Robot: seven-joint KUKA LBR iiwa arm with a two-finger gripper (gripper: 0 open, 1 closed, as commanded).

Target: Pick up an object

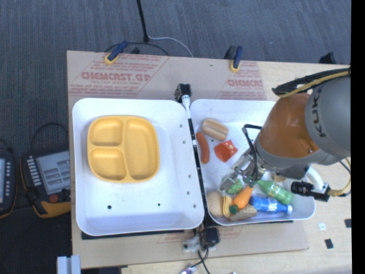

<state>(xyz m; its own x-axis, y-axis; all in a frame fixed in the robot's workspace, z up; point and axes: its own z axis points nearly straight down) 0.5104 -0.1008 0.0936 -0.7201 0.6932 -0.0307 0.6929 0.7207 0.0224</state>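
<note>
The gripper (238, 178) hung low over the right bin's (251, 110) crowded corner; I couldn't tell its fingers' state. Targeting the carrot (243, 197) squarely would avoid snagging neighbours.

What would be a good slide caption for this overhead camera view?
Robot arm lowers its claw over toy food in the right bin; yellow divided plate sits in the left bin.

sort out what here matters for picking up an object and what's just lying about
Part of the job:
gripper
right bin
carrot
green bottle
blue bottle
hot dog bun
sausage
red piece

Just lying about:
left bin
yellow divided plate
blue and yellow clamps
</note>
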